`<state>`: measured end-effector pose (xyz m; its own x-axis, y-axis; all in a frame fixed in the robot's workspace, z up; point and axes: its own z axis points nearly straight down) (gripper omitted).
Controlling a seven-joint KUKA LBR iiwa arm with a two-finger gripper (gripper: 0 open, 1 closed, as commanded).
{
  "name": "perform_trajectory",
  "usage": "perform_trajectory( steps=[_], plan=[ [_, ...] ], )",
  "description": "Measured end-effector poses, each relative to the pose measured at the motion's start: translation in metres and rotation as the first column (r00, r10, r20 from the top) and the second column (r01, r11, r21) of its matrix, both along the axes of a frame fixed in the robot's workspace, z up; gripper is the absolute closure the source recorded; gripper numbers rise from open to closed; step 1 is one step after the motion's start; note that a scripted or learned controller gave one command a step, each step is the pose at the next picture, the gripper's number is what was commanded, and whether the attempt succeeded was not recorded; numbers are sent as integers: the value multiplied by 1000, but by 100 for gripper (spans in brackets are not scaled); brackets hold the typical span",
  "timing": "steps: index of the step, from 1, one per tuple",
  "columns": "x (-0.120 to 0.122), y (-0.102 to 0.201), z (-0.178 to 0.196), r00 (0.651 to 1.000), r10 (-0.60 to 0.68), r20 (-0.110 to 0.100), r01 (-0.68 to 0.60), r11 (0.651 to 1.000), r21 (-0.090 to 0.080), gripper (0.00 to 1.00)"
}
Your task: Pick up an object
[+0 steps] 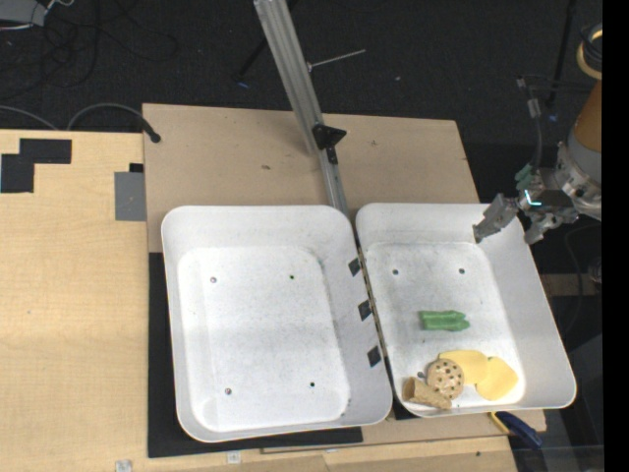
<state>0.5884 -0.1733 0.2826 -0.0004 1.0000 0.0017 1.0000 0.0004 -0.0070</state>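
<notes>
The right bin [511,293] holds a small green object [442,320] near its middle. At its front edge lie a round brown speckled piece [445,374], a tan chunk [425,393] and pale yellow pieces [484,373], touching one another. My gripper [509,230] hangs over the bin's far right corner, well behind and to the right of these objects. Its fingers are spread open with nothing between them.
The left bin [256,313] sits beside the right one, joined by black clips [364,308]. A slanted aluminium rail [300,87] rises behind the bins. Bare wooden bench lies to the left and behind.
</notes>
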Motion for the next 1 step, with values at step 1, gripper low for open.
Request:
perform_trajectory(
  steps=[1],
  plan=[
    [1,0,3,1000,1,5,-1,1000,-1,0]
  ],
)
